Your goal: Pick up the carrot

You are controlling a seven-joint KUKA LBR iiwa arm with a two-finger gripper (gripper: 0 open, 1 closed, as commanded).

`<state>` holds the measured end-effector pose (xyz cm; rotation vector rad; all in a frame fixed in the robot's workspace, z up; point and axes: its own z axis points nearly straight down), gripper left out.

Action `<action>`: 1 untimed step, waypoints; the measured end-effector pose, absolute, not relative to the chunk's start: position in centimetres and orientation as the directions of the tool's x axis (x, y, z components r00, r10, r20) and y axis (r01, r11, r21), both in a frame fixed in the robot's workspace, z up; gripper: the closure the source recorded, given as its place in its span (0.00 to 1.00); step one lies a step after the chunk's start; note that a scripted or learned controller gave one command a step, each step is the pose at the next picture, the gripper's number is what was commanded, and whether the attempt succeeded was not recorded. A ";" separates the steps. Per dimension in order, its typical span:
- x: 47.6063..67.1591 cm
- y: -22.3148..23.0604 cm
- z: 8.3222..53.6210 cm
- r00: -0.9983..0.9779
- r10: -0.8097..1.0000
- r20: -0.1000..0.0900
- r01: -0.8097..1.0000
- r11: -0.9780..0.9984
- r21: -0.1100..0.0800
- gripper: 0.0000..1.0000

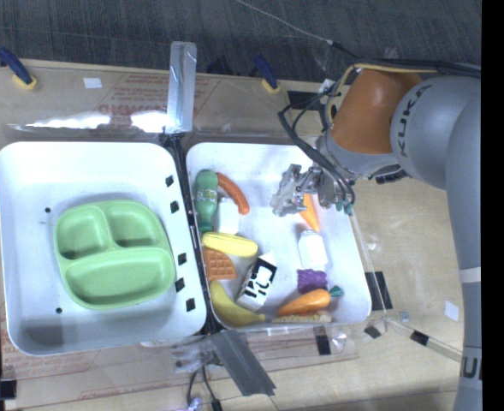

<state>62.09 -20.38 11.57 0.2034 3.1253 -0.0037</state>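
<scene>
A carrot (305,302) with a green top lies near the front wall of the right bin (354,229), beside purple grapes (312,279). My gripper (291,193) hangs over the back middle of that bin, well behind this carrot. A second orange, tapered piece (310,216) pokes out from just under the gripper's right side, touching or nearly touching it. I cannot make out whether it is gripped.
The right bin also holds a white bottle (312,249), a green cucumber (205,197), an orange-red sausage (234,193), corn (229,245), a waffle (219,266), a banana (230,308) and a black-and-white box (258,281). A green divided plate (112,252) sits in the left bin.
</scene>
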 end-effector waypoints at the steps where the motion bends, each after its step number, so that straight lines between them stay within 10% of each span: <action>1: 62.3 -20.3 12.7 -0.992 0.123 -0.015 0.123 0.992 -0.003 1.00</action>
